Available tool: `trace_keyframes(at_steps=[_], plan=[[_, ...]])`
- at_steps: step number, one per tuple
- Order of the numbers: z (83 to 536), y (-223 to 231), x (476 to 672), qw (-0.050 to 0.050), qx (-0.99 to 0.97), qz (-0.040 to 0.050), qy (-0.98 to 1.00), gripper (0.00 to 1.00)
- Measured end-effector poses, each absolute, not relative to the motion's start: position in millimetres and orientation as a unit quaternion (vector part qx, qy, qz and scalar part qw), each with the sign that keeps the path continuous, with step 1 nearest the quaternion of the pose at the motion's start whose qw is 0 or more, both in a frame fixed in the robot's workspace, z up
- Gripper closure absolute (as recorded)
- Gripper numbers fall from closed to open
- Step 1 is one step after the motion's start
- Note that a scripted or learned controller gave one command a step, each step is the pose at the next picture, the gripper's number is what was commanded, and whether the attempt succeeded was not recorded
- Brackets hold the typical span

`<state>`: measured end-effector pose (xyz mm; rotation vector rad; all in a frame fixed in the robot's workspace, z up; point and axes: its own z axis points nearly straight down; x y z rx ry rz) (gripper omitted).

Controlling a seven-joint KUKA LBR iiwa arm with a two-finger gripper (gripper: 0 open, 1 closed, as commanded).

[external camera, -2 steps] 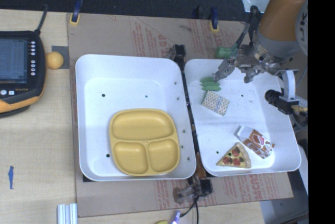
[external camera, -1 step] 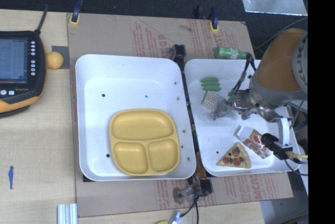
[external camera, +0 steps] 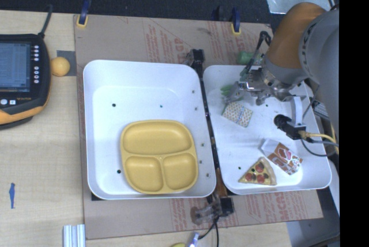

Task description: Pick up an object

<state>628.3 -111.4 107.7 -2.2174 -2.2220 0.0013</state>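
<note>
The arm reaches in from the right, and its gripper (external camera: 249, 88) is low over the far part of the right bin (external camera: 230, 182). Just below and left of it lies a small patterned white packet (external camera: 237, 114). A green object (external camera: 229, 90) sits right beside the gripper on its left, partly hidden by it. A pizza-slice toy (external camera: 259, 173) lies near the front of the bin. A red-patterned little box (external camera: 283, 157) rests to the right of the slice. Nothing is visibly lifted off the bin floor.
The left bin (external camera: 104, 84) holds a yellow divided tray (external camera: 159, 156). A second green piece (external camera: 247, 58) lies outside the right bin's far rim. A black cable (external camera: 294, 130) trails from the wrist across the bin's right side. A tablet (external camera: 20, 75) and a yellow ball (external camera: 60, 66) sit at far left.
</note>
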Motion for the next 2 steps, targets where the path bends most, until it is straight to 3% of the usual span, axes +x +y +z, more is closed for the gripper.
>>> trace_keyframes(at_steps=[1, 2], plan=[[91.8, -93.0, 656.4, 0.001, -0.706, 0.0001, -0.708, 0.00], [108.4, -94.6, 659.9, -0.003, -0.705, -0.0020, -0.709, 1.00]])
